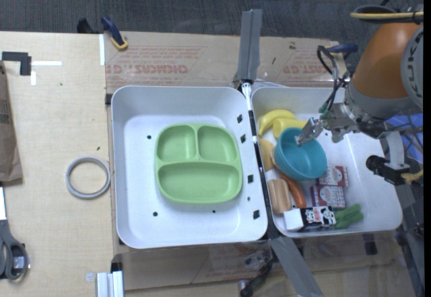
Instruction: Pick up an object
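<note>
The blue bowl (300, 156) is seen in the right bin (377, 205), right of centre in the frame, tilted, with its upper rim caught between the fingers of the claw (312, 131), which is closed narrowly on it. A yellow banana (276, 120) lies just beside the bowl toward the upper left. An orange carrot (297, 192) and a hot dog bun (277, 196) are placed below it. In the left bin (128, 174) a green divided plate (198, 163) is held.

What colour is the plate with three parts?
Light green plate, seen in the camera view, in the left bin.
</note>
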Action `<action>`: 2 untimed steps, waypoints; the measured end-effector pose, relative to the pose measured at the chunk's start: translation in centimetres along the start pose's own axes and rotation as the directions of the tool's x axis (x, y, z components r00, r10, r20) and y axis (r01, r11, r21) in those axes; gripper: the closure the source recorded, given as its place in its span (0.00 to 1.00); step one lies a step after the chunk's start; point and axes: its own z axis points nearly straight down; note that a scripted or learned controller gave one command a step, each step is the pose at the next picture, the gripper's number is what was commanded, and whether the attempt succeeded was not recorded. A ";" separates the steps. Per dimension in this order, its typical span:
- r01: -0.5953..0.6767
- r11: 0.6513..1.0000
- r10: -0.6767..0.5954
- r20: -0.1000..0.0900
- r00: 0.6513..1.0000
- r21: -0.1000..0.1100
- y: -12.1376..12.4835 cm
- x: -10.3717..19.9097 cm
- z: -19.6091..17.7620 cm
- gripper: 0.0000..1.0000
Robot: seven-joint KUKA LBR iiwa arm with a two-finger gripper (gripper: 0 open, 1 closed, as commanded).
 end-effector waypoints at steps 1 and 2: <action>-0.108 0.994 0.108 0.001 0.994 0.000 3.8 -0.2 6.6 0.00; -0.140 0.990 0.140 0.001 0.990 0.029 7.6 0.5 7.2 0.00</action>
